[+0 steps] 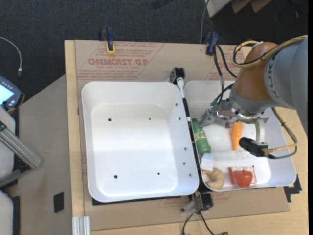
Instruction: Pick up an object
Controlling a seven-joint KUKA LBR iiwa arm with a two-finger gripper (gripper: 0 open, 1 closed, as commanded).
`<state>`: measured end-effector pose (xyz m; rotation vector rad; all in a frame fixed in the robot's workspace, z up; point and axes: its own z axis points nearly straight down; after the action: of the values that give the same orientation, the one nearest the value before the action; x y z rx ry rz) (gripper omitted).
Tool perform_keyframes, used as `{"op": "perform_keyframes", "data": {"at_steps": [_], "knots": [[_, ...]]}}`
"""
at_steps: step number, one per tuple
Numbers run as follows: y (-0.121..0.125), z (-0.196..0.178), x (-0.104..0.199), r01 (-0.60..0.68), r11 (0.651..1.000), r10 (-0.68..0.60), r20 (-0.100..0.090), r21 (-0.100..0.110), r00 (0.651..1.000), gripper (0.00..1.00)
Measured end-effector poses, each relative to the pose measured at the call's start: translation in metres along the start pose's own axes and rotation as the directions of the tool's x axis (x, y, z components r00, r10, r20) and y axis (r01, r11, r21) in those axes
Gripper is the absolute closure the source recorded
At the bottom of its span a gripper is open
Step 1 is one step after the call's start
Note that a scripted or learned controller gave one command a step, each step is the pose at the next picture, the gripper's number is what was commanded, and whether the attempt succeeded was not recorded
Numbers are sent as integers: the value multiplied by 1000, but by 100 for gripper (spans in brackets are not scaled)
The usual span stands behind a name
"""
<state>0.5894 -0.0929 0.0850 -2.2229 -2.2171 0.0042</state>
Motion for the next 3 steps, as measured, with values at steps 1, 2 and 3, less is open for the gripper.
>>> {"op": "perform_keyframes", "data": {"at_steps": [1,2,3], "knots": [[30,-42,-51,-1,1000,1,4,-10,1000,0],[-29,3,-72,-2,1000,2,-1,5,1000,0],[-25,-10,-70,1,1000,-1,1,-6,1000,100]]}}
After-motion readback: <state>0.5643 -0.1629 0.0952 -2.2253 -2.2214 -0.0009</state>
